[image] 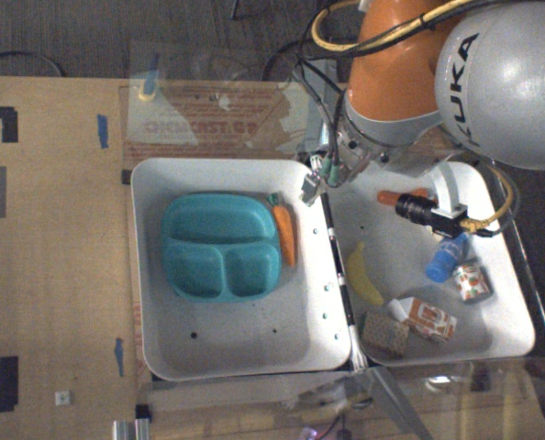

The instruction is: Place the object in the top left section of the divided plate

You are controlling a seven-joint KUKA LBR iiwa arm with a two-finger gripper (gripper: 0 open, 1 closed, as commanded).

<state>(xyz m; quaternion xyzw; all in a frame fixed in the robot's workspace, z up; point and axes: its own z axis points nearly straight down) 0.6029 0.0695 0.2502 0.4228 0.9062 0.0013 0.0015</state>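
Observation:
A teal divided plate [219,246] lies in the left bin [245,351], with one long section on its far side and two smaller ones on its near side. An orange carrot [285,235] with a green tip lies in the bin against the plate's right rim, outside the sections. My gripper [312,188] hangs just above and right of the carrot's green end, over the wall between the two bins. Nothing shows in its grasp.
The right bin [516,337] holds a yellow banana [364,275], a blue bottle [446,258], a small can [472,281], a juice carton [428,319], a brown sponge [385,333] and an orange-red item [391,196]. The arm's bulk covers the bin's far side.

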